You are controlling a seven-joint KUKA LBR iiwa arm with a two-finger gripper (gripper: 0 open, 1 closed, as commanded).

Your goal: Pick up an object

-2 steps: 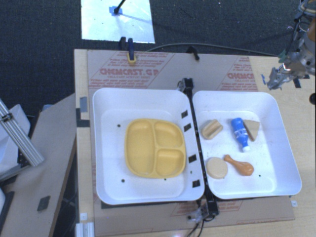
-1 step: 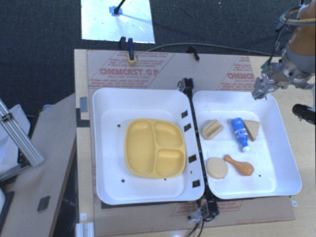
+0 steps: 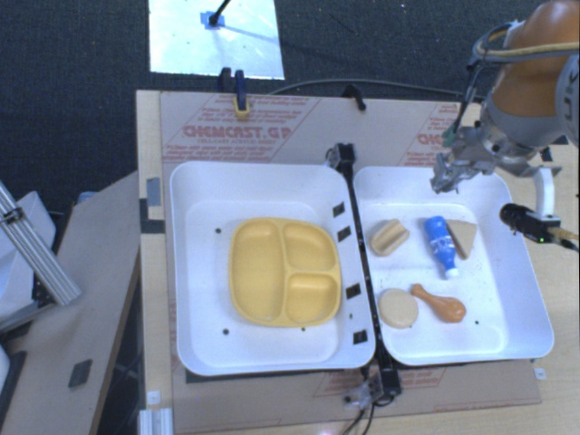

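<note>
Gripper (image 3: 446,178) hovers at 1 o'clock over R bin (image 3: 521,270); blue tube (image 3: 440,245) just below it. Yellow tray (image 3: 283,271) sits ctr of L bin (image 3: 195,243).

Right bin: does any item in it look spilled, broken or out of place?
Nothing stands out. In the right bin the blue tube, the bread, the wedge, the round piece and the drumstick lie whole and inside the rim; tube and wedge seem to touch.
</note>
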